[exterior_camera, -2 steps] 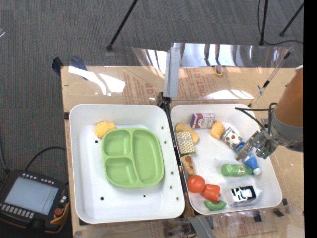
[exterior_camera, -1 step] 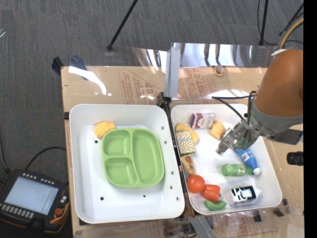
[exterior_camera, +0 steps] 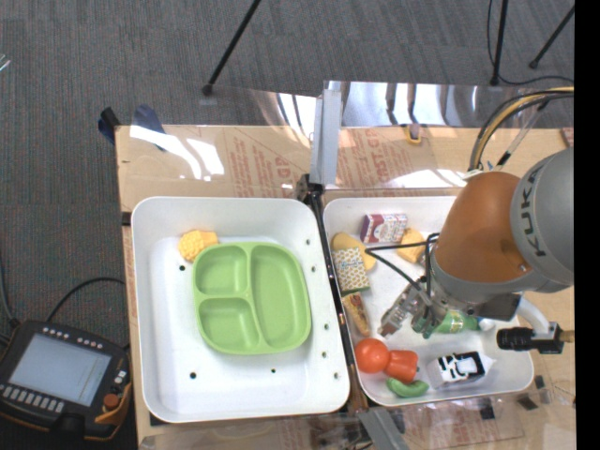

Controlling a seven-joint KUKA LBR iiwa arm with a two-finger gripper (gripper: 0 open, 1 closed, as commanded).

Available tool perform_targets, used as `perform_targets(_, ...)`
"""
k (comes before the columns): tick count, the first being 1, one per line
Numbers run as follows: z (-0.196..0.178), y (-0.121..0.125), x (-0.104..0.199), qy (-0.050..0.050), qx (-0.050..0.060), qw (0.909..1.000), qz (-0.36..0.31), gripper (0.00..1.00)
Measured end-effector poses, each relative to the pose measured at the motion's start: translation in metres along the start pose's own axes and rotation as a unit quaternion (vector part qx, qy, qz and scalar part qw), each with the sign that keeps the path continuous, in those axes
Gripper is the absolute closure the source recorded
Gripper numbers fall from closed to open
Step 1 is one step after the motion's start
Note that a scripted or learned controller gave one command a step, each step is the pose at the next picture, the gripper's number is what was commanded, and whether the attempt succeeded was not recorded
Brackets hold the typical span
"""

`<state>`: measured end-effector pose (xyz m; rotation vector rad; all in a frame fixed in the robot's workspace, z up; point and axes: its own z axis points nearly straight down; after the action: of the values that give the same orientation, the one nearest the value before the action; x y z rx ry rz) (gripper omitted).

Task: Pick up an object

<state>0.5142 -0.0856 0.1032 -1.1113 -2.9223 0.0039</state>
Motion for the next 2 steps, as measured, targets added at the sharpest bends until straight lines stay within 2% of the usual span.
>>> perform_targets(1,0.016,0.017,-0.033,-0.005,-0.004,0.9878,0.156,1.0)
perform_targets(2,0.015,0.028,-0.109,-0.005,-0.005,0.9662,0.258,1.0)
